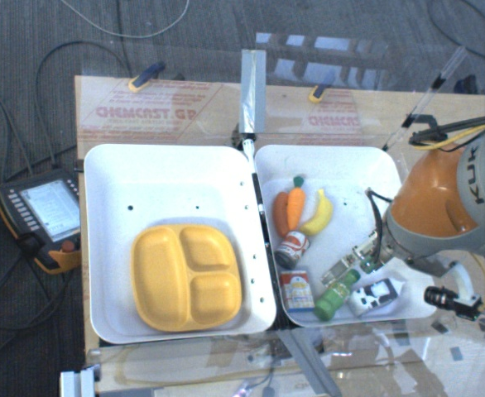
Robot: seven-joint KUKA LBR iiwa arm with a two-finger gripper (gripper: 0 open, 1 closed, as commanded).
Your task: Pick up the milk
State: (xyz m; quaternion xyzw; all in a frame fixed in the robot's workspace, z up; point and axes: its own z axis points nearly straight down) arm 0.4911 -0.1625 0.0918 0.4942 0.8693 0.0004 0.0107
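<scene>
**Desk:** Where is the milk (377, 295)?

**Photographer:** In the right bin (342, 160), at the near right corner. I take the white carton with dark patches for it. It lies just beside a green bottle (333, 296), and the gripper (359, 260) hangs above and slightly left of both.

**Desk:** Is the gripper open?

**Photographer:** I cannot tell; it is too small and blurred against the arm (437, 201).

**Desk:** What could go wrong?

**Photographer:** 2 things, in my judgement. The bottle is so close that a descent from here could catch it instead or knock it into the carton. The bin's wall is also close behind the milk, leaving little room on that side.

**Desk:** And its lie?

**Photographer:** It seems to be on its side, with its long axis roughly left to right across the view. Which end is the top is too blurred to say.
</scene>
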